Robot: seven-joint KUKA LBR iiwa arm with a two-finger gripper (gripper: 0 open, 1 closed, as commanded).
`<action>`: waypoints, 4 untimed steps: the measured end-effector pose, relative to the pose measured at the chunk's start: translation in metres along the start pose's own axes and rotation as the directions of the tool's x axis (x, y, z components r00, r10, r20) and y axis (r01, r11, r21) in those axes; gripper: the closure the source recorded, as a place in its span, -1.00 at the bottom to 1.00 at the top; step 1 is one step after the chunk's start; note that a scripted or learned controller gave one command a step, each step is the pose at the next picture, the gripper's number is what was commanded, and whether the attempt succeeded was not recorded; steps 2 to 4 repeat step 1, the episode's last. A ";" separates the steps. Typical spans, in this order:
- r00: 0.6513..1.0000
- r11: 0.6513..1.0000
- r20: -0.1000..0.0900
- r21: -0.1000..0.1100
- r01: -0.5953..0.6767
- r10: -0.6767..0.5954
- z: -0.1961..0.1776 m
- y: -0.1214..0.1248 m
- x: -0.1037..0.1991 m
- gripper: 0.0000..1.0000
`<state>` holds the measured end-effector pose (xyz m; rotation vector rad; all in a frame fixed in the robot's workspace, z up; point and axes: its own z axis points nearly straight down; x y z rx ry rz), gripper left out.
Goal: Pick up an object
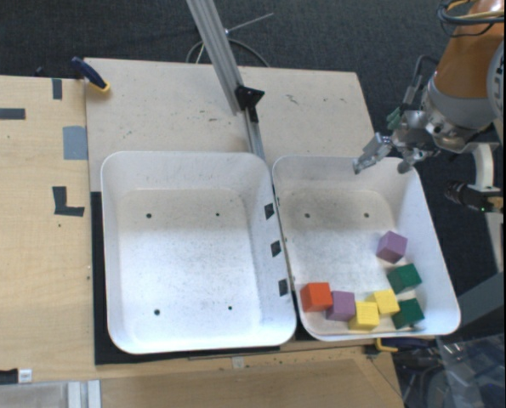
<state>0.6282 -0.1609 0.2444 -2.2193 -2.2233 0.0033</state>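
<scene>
Wood bench (31, 253), dark carpet (82, 15), 2 white bins (116, 185), hand (380, 155) open, holding nothing

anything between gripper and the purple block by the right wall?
Bare bin floor lies between the gripper and the purple block in the camera view.

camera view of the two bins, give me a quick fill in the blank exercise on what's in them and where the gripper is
1. All the blocks lie in the ____ bin as the camera sees it.
2. The block nearest the divider between the bins, the orange block, touches a ____ block.
3. The gripper hovers over the ____ rim of that bin, apart from every block.
4. The lone purple block sits just above a ____ block.

Missing words: right; purple; far; green
</scene>
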 end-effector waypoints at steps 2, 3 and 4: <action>1.000 1.000 0.003 -0.008 -0.005 0.006 -0.106 -0.097 -0.039 -1.00; 1.000 1.000 0.003 -0.008 -0.005 0.006 -0.106 -0.097 -0.039 -1.00; 1.000 1.000 0.003 -0.008 -0.005 0.006 -0.106 -0.097 -0.039 -1.00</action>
